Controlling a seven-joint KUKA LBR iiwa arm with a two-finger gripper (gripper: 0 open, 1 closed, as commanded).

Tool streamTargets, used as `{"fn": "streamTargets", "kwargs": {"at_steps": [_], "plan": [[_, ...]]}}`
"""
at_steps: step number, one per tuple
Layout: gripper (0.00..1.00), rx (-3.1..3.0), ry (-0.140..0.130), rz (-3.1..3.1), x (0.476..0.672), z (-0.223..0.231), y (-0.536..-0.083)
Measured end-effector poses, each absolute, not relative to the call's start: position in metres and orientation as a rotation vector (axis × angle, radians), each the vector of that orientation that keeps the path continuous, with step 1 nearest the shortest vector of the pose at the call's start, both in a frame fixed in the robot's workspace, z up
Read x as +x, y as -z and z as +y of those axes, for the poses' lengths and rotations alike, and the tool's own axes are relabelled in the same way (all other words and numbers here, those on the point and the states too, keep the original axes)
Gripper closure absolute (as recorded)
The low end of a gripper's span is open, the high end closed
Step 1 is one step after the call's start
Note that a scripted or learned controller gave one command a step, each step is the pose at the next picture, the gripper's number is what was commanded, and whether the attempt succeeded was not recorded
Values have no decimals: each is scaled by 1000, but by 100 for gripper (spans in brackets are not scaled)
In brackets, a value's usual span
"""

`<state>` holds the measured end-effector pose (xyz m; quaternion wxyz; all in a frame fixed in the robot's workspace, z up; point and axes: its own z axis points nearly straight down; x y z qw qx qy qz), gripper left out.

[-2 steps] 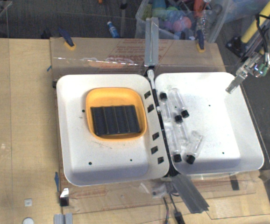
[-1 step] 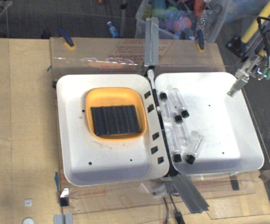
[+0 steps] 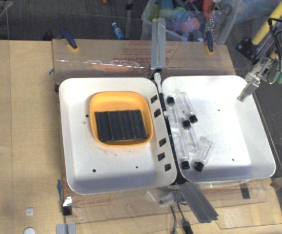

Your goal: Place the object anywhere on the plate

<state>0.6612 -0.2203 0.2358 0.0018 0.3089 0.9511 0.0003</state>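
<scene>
An orange plate (image 3: 119, 100) lies in the left bin (image 3: 75, 140). A dark ribbed rectangular block (image 3: 120, 125) rests flat on the plate and covers most of its floor. Several clear plastic tubes with black caps (image 3: 186, 123) lie along the left side of the right bin (image 3: 229, 130). My gripper (image 3: 244, 94) hangs over the right bin's far right corner, well away from the tubes and the plate, and I see nothing held in it.
A ridge with black tabs (image 3: 159, 126) divides the two bins. A clear tub of colourful toys (image 3: 194, 6) stands behind the bench. Blue clamps (image 3: 71, 42) grip the back edge. Cables and the arm's body (image 3: 277, 43) crowd the upper right.
</scene>
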Motion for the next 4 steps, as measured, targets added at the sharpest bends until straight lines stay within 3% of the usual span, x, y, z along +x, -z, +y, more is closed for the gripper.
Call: {"fn": "streamTargets", "kwargs": {"at_steps": [1, 3, 4], "plan": [[0, 868, 0, 3009, 662, -221, -255], [0, -44, -2, 3135, 658, -222, -253], [0, -382, 1, 3107, 669, -221, -243]]}}
